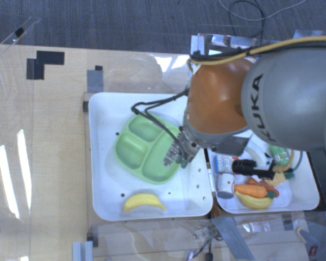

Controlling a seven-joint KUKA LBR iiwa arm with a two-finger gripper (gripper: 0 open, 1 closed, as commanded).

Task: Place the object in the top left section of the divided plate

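Observation:
A green divided plate (143,149) lies tilted in the left white bin (103,145), its sections bare. A yellow banana (143,202) rests near that bin's front edge, below the plate. My gripper (175,156) hangs over the plate's right edge, beneath the big orange and grey wrist. Nothing shows between its tips, and the arm hides most of it.
The right bin (309,197) holds several items: a carrot (253,190), a second banana (254,202), a black-handled tool (250,167), a white-and-blue packet (224,165) and a green-labelled item (280,156). Black cables loop over the plate's top.

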